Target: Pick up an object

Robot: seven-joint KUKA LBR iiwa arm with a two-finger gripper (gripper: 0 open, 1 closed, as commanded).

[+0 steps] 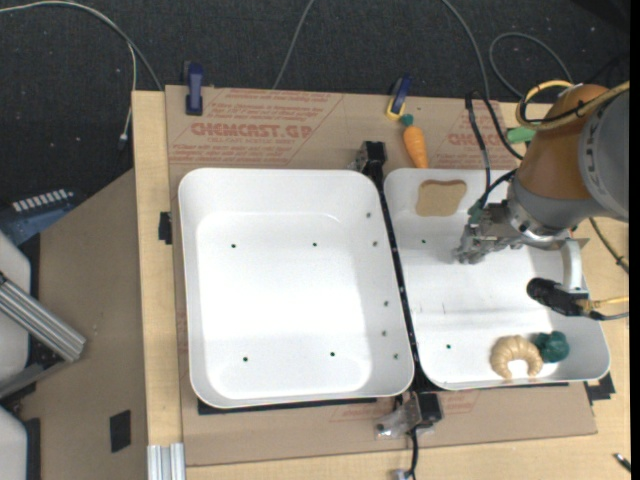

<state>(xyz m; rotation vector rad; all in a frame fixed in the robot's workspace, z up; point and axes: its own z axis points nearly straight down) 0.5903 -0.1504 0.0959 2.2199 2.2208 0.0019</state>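
Croissant (516, 356) in right bin, well below claw (478, 245); claw state unclear.

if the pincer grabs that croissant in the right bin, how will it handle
The croissant looks small and toy-like, so probably light. Its curved, ridged shape may twist or slip between flat fingers. It lies against a green thing near the bin's front edge, so a push would likely shift both.
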